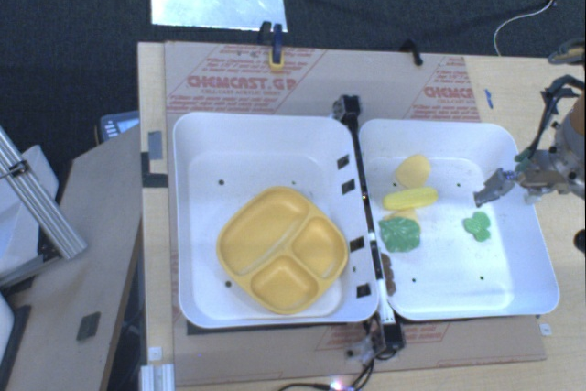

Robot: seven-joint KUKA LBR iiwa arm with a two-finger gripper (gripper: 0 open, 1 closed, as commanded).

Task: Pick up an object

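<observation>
Nearest the camera sits the yellow three-compartment plastic tray (282, 258), flat in the left white bin (206, 197) — stiff and wide, an awkward thing for two fingers. Across the divider, in the right white bin (513, 288), lies the likelier pickings: a rumpled green leafy piece (399, 233) just by the divider, a small green scrap (476, 225) further right, then a yellow oblong piece (410, 198) touching the leafy one's far edge, and beyond it a rounded yellow lump (413, 168). All look light and toy-like; the oblong one probably takes a pinch across its narrow middle best, though smooth plastic may slip. The claw (488, 189) hangs over the bin's right side, near the scrap, gripping nothing visible; spread or pinched, I cannot tell. Bin floors are smooth and glossy, on a pale counter (151, 96) with printed sheeting (243, 80) behind.
</observation>
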